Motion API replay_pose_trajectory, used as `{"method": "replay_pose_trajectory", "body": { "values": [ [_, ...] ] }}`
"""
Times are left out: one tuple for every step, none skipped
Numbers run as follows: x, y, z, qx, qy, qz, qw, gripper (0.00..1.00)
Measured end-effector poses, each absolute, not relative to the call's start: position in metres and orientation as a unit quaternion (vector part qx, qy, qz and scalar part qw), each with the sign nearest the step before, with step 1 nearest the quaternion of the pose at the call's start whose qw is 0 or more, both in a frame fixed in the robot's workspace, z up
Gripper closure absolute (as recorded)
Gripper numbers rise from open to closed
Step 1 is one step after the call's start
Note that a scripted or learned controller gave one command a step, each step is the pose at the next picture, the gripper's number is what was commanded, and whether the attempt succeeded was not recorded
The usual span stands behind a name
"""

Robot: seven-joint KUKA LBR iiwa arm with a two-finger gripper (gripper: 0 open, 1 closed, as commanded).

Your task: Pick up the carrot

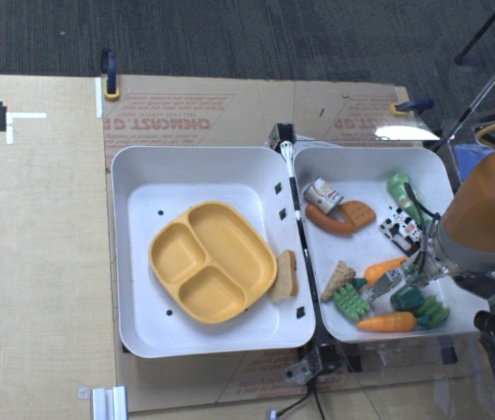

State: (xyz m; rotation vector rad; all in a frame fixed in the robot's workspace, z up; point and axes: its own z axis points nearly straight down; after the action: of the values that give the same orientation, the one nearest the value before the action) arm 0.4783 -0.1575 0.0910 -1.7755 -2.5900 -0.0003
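While the pincer, whose state I cannot tell, hovers at 11 o'clock of the carrot, crowding green toys risk a misgrasp.

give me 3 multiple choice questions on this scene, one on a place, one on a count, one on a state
1. Which bin holds the carrot?
A. left bin
B. right bin
C. neither; it lies on the cardboard

2. How many compartments has the yellow plate?
A. two
B. three
C. five

3. How is the carrot now?
A. lying on the bin floor
B. lifted above the bin
C. resting on the plate

Answers: 1 B, it lies near the front edge of the right bin. 2 B, two small sections and one long one. 3 A, it lies flat below the tool, apart from it.
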Motion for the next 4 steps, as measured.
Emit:
{"method": "replay_pose_trajectory", "body": {
  "values": [
    [0.483, -0.125, 0.091, -0.645, -0.765, -0.0001, 0.0, 0.0],
    [0.479, -0.129, 0.091, -0.678, -0.735, -0.0004, 0.0, 0.0],
    [0.491, -0.095, 0.091, -0.683, -0.731, 0.0006, 0.001, 0.0],
    [0.493, -0.096, 0.1, -0.683, -0.73, 0.0002, 0.0, 1.0]
  ]
}}
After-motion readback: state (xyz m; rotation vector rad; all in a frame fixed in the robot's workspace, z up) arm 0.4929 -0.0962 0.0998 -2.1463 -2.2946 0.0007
